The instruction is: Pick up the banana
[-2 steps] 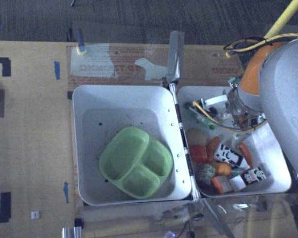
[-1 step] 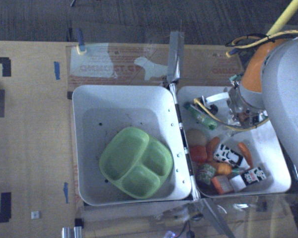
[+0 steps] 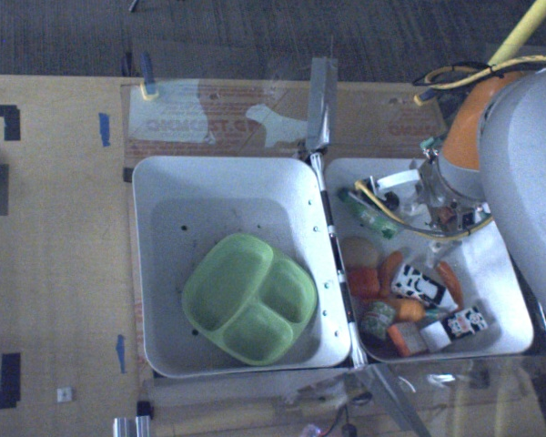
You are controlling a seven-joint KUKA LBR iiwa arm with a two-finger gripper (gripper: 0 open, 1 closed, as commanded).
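Observation:
My gripper hangs low over the back of the right bin, under the orange band of the arm. A thin yellow curved shape runs from the bin's back left corner toward the gripper. I cannot tell whether it is the banana or a cable. A green stick-like toy lies just left of the gripper. The wrist hides what is directly beneath the gripper.
The right bin's front holds several small toys: a cow-patterned box, an orange ball, red and orange pieces and a second cow block. A green divided plate lies in the left bin. A metal divider stands between the bins.

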